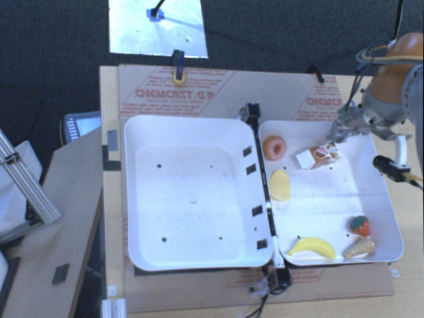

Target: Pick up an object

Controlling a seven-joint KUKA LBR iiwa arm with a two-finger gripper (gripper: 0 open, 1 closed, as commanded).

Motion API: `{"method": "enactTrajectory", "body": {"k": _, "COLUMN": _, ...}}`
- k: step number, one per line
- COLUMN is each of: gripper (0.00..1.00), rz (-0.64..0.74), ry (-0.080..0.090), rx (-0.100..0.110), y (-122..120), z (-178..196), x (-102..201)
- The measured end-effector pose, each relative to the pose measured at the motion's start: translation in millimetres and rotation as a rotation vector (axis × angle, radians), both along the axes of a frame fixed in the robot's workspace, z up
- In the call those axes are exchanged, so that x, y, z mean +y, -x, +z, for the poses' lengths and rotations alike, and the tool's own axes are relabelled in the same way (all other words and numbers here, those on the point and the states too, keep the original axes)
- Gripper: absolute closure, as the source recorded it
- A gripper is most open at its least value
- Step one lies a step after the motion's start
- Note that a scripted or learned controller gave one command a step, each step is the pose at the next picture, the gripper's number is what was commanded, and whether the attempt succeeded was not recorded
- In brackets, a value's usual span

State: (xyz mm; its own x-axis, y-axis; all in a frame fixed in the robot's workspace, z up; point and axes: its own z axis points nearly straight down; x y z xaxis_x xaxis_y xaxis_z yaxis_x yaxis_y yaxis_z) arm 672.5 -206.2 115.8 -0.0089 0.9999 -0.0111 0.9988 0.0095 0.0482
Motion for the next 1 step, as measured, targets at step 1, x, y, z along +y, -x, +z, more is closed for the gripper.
{"method": "enactTrajectory", "body": {"k": 1, "gripper": 1.00, "rz": 0.003, "ry": 0.002, "rx": -0.004, "y": -1.1, "z": 11.3, "x": 0.1}}
